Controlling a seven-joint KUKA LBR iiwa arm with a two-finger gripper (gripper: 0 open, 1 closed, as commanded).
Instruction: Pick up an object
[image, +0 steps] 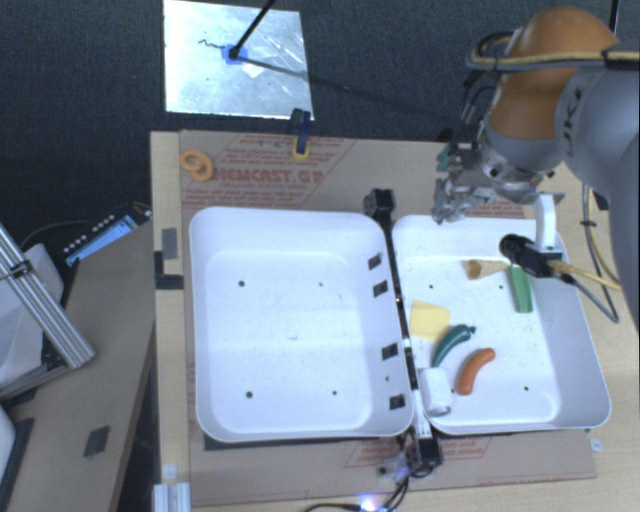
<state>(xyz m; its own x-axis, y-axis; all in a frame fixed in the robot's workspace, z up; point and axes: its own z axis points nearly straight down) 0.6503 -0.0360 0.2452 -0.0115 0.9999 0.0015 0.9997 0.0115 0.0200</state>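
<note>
Since any object counts, the best candidate looks like the orange sausage-shaped piece (476, 369), lying in the near half of the right bin (530, 405), on the divider side of that bin's centre. It's probably toy food: light, stiff, smooth and rounded, so likely to roll or squirt out of a pinch. I'd take it across the short axis at mid-length. Also in the right bin: a dark green pepper-like piece (452, 341) and a yellow wedge (429, 320) near the bin's middle, and a green stick (521, 288) and a tan scrap (485, 267) toward its far side. The gripper (448, 207) hangs over the right bin's far rim, well apart from all of them. Jaw state isn't readable from this angle (nothing seen held). Red print on the cardboard (340, 150) beyond the bin reads roughly "EMCAST"; the rest is illegible.
</note>
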